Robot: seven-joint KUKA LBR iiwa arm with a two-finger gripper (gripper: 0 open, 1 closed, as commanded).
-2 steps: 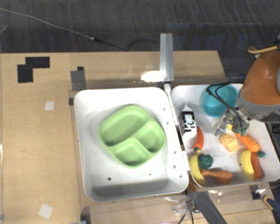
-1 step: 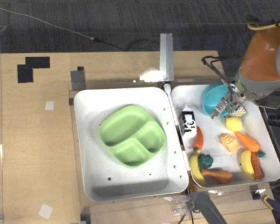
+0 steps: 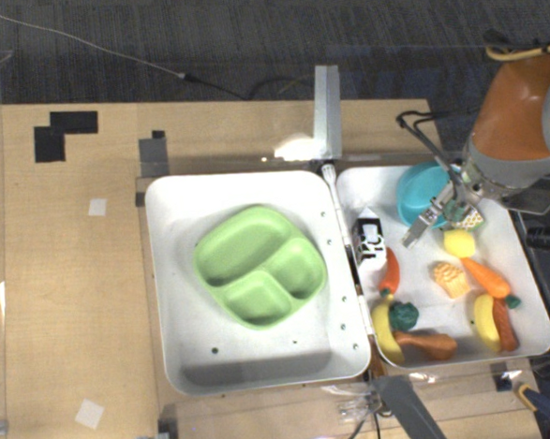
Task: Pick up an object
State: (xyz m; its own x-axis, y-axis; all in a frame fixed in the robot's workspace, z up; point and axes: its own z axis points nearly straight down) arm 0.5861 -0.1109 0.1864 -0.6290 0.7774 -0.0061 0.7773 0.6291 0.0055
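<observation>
My gripper (image 3: 437, 217) hangs over the right bin (image 3: 537, 336), at the near edge of a blue bowl (image 3: 416, 193) in the bin's far part. Just below it lie a yellow lemon (image 3: 458, 242) and a small green-and-white patterned piece (image 3: 469, 217). Further toward the front are an orange carrot (image 3: 487, 280), an orange cube (image 3: 448, 279), a slim red-orange pepper (image 3: 390, 271), a yellow banana (image 3: 384, 330) with a dark green piece (image 3: 405, 315) on it, a brown sausage (image 3: 427, 345), and a yellow-and-orange piece (image 3: 490, 322). Nothing is seen held.
The left bin (image 3: 186, 361) holds a green divided plate (image 3: 258, 265). A black-and-white tag (image 3: 368, 237) lies by the wall between the bins. A metal post (image 3: 328, 116) stands behind the bins. Cables run along the right side.
</observation>
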